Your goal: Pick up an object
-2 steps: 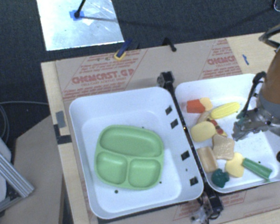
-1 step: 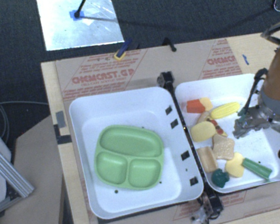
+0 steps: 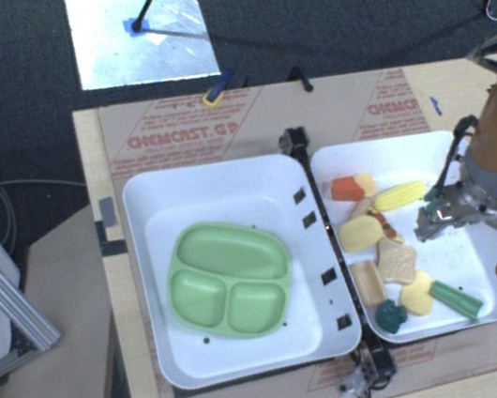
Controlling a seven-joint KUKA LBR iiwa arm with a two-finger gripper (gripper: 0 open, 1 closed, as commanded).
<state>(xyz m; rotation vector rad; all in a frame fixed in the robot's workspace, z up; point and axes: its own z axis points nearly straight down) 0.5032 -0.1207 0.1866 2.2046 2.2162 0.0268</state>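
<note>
White plastic is what you are looking at across the bench: two shallow bins sitting side by side on a cardboard sheet [image 3: 216,123]. Your left bin [image 3: 146,211] is holding a green divided plate [image 3: 229,279], lying flat near the bin's middle. Your right bin [image 3: 439,145] is carrying the toy food, all crowding toward its left half: an orange piece [image 3: 346,189] at the top, a corn cob [image 3: 399,196] lying just right of it, a pale yellow lump [image 3: 360,234] below, a slice of toast [image 3: 397,262] under that, a tan bread stick [image 3: 368,283] beside the divider, a dark teal piece [image 3: 389,316] at the bottom, a yellow piece [image 3: 418,295] touching it, and a green stick [image 3: 456,298] slanting toward the lower right.

Your arm is reaching in from the right, and the gripper [image 3: 431,221] is hanging over the right bin, just right of the toast and below the corn cob. You are not seeing anything between its fingers, and whether they are spread or closed cannot be told from this slant, since they are blurring into dark metal.
</note>
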